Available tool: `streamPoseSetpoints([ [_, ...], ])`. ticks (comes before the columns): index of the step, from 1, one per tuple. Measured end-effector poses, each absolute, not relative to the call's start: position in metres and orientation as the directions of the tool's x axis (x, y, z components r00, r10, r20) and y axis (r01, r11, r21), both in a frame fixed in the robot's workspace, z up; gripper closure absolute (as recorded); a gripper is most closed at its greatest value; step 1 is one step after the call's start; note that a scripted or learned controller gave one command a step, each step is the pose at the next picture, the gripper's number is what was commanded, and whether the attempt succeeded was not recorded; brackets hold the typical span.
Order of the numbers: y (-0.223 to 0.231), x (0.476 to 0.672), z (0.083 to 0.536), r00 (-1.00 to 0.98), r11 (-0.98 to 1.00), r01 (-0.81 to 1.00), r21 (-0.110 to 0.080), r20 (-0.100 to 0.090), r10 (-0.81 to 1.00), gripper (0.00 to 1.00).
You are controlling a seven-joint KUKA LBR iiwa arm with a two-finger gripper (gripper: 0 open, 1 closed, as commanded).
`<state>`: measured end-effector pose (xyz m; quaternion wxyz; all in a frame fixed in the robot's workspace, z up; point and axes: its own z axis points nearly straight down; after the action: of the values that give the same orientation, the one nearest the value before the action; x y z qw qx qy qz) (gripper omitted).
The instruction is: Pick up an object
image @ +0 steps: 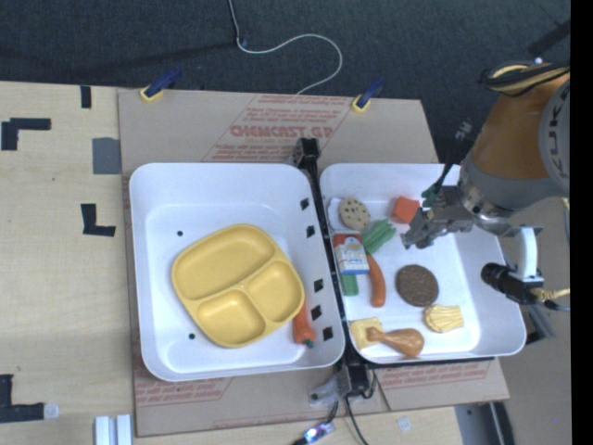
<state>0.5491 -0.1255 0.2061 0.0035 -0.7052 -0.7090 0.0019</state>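
Two shallow white bins sit side by side on the worktop. Nearest in the right white bin lie a tan toy drumstick and a ridged yellow chip. Beyond them lie a brown round patty, an orange sausage, a small printed carton, a speckled cookie and an orange-red block.

The left white bin holds a yellow three-compartment plastic tray, with an orange toy carrot beside it.

The pincer hangs over the right bin near the block; whether it is wide or narrow cannot be told.

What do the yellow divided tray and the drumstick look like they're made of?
The yellow divided tray looks like moulded plastic with a smooth satin finish: uniform colour, soft rounded compartment walls. The drumstick seems to be toy plastic or rubber, with flat, even tan colouring, though the view leaves that open.
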Motion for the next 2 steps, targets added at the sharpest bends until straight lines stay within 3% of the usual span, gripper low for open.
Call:
streamPoseSetpoints([
  [1,-0.081,0.527,0.216,-0.005,0.005,1.0,-0.007,0.003,1.0,1.0],
  [2,-0.033,0.517,0.23,-0.007,0.007,1.0,-0.007,0.002,1.0,1.0],
])
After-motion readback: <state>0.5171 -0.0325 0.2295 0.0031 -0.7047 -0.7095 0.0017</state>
